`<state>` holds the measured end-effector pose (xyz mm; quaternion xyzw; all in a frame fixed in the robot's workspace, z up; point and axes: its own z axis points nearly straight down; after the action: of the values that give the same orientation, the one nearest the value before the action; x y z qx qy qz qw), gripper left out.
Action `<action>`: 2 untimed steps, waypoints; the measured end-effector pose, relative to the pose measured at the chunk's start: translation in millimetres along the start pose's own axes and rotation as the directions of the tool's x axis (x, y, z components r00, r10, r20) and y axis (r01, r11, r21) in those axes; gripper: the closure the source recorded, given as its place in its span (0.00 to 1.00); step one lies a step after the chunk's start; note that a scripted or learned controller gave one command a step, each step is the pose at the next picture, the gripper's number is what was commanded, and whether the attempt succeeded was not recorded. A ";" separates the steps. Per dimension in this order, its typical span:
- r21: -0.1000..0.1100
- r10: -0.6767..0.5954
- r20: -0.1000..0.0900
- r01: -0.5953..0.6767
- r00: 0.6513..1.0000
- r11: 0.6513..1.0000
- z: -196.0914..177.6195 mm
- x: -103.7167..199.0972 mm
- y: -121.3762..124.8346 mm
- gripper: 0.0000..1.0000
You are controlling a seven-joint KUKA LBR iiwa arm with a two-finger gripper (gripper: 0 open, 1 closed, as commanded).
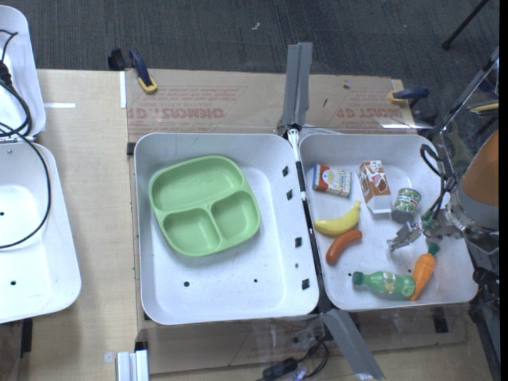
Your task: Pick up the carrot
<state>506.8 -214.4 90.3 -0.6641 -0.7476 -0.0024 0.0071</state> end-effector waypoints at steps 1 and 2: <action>-0.006 -0.050 0.004 0.050 0.999 0.999 -1.3 2.5 -27.2 0.00; -0.005 -0.050 0.004 0.050 0.999 0.999 -1.1 2.5 -27.3 0.00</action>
<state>479.5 -215.2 91.6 -0.6451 -0.7641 -0.0033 0.0036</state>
